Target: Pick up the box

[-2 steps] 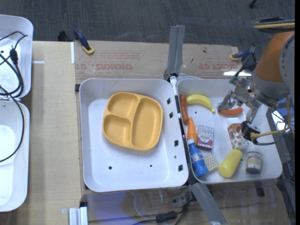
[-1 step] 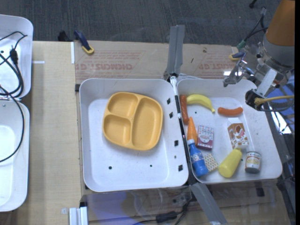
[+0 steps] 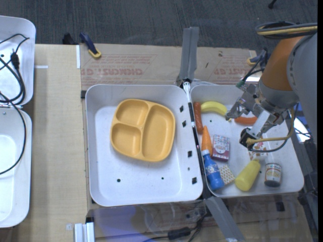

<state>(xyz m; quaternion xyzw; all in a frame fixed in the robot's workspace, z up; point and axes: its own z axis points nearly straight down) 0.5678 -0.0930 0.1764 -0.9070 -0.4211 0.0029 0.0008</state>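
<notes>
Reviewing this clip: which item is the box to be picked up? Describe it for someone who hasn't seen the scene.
Look in the right bin. The box lies flat near its middle, just right of the blue bottle. It is the one small rectangular carton, pinkish-red with a white panel, among rounded items.

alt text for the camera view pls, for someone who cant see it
A grey and orange robot arm reaches from the right over the right bin, which holds a small box, a banana, bottles and a jar. The left bin holds a yellow divided plate.
</notes>
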